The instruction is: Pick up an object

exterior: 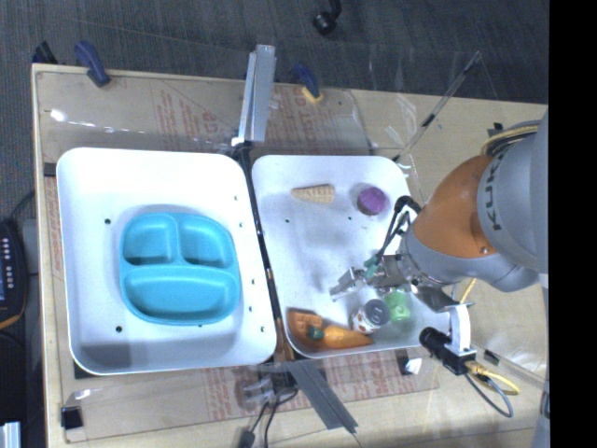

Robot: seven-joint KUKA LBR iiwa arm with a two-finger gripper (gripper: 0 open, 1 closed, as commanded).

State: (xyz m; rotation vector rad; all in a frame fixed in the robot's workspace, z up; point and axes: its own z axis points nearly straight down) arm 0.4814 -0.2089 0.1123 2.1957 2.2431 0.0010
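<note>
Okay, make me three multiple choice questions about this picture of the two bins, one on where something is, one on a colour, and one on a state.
1. Where does the divided tray lie?
A. In the left bin
B. In the right bin
C. On the bench outside the bins

2. What colour is the small round object near the far wall of the right bin?
A. Yellow
B. Purple
C. Black

3. How does the carrot rest?
A. Standing upright
B. Held in the air
C. Lying flat along the near wall

Answers: 1 A, the blue tray sits in the middle of the left bin. 2 B, it shows purple beside the tan cone. 3 C, it lies lengthwise on the bin floor.
</note>
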